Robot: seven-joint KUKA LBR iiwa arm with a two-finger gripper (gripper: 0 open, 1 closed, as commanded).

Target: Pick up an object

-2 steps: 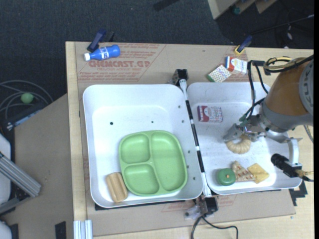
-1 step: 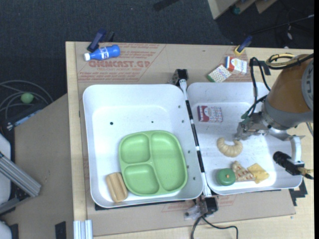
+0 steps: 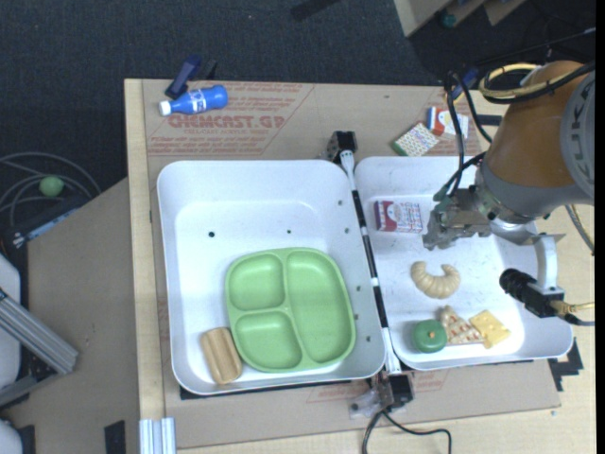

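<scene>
Croissant [image 3: 435,278] lies in the right bin [image 3: 558,343], just below my claw [image 3: 444,235] toward the camera, long axis across the bin, and I cannot tell whether the claw grips anything.

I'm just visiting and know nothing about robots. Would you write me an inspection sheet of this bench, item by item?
Surface: bench bearing a left bin and a right bin.
Job's things: right bin holds a carton, croissant, green round piece, waffle, cheese.
Clutter: left bin holds a green divided plate and a bread piece.
Gripper: gripper above the right bin, beside the carton.
Cables: black cables along the arm.
Surroundings: blue bottle and small packet on the bench behind the bins.
</scene>
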